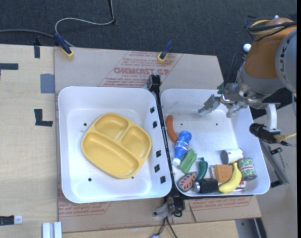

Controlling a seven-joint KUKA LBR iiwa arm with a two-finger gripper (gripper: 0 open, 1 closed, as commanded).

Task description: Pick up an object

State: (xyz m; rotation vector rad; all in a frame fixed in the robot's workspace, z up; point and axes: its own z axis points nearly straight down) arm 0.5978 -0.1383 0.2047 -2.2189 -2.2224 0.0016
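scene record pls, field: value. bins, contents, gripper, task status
left bin: yellow divided plate
right bin: objects crowded along left wall and near edge
items: blue bottle, orange sausage, banana, watermelon slice, green can
gripper: above far part of right bin, fingers spread, nothing between them
arm: enters from right
task status: no object picked yet

A robotics lab: cardboard-covered bench (140, 71) (clamped at the edge), loose cable (86, 21), twin white bins (66, 148).
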